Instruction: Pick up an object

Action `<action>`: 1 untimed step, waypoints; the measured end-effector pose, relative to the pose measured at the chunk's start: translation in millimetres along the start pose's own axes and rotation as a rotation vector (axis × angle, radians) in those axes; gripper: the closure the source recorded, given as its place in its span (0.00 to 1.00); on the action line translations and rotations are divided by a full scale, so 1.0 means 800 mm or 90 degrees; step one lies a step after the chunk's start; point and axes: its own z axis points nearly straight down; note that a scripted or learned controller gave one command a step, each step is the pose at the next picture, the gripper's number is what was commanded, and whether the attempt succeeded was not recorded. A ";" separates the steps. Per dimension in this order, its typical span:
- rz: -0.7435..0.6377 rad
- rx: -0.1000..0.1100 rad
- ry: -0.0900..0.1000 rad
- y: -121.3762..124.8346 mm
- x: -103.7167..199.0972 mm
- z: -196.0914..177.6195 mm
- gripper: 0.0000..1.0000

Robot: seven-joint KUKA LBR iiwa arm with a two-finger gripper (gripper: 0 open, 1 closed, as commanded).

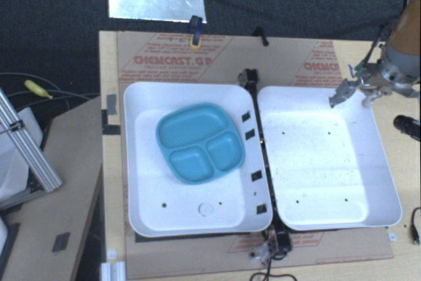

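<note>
Presently the tool sits over the far right corner of the right bin, at the end of the grey arm that comes in from the right. Two light fingers show, splayed apart with only air between them, so it reads as open and it grips nothing.

Nothing lies beneath it to take. The one candidate for the task is the blue divided plate, which rests flat in the left bin, roughly central and a little toward the far side, well apart from the tool and across the dark divider that joins the two bins.

To do the step well, the tool would best cross to the left bin at a height that clears the raised walls and the divider, then come down over the plate's edge rather than its middle. The plate is wide and shallow, so a grip across its whole body looks unlikely; one finger inside a compartment and one outside the rim seems the better hold. The near right side of the plate, closest to the arm, probably asks least reach. A smooth plastic rim may slip, so a slow, level lift is wise.

The right bin holds nothing loose that can be made out, and the left bin holds the plate alone. Both bins stand on the cardboard-covered table.
</note>
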 end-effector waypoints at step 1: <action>-0.005 0.000 0.001 0.035 0.087 0.060 0.00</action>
